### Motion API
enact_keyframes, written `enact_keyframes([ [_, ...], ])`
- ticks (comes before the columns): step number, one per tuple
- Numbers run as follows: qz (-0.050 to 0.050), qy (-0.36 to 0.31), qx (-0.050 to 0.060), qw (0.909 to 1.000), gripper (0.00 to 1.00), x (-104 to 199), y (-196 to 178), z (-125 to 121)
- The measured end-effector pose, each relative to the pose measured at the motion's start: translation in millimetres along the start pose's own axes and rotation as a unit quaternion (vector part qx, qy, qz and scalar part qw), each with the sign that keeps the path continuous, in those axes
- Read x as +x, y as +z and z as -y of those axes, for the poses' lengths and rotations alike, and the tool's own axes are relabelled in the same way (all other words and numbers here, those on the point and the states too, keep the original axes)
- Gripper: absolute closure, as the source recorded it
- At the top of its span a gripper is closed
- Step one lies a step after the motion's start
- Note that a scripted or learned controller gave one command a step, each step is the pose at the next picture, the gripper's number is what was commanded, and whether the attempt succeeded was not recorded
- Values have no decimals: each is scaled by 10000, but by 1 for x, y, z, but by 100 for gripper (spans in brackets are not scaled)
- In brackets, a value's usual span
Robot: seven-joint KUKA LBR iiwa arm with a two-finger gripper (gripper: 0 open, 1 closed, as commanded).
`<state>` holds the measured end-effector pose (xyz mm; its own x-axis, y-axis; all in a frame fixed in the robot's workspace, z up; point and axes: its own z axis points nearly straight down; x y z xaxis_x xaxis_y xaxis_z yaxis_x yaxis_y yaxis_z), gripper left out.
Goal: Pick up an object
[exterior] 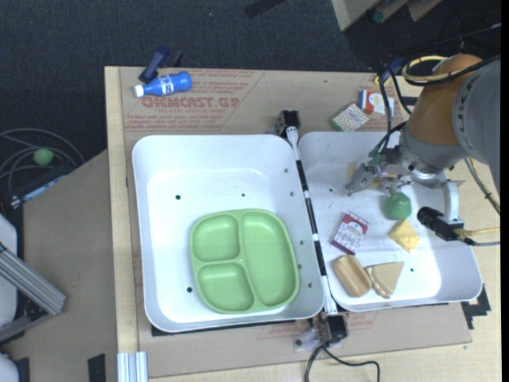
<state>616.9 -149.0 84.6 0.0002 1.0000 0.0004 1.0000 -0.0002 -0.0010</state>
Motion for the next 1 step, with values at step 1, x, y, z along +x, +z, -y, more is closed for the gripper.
enact_keyframes([
  [1, 7, -8, -15, 10000, 0, -5, -1, -50],
])
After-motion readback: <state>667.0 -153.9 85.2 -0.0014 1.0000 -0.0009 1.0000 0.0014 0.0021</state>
